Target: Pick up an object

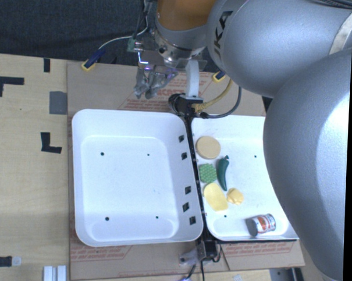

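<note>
My gripper (148,90) hangs above the cardboard just behind the back rim of the left bin (130,120), with nothing visible between its fingers. In the right bin (251,140) lie a round tan disc (208,147), a green textured piece (208,172), a dark green pepper (222,171), a larger yellow piece (215,197), a small yellow piece (235,196) and a red-labelled can (261,224) on its side near the front rim.
The big grey arm (295,78) covers the right side of the view and part of the right bin. Cardboard (108,87) lies under both bins. Black clips (188,190) line the wall between the bins.
</note>
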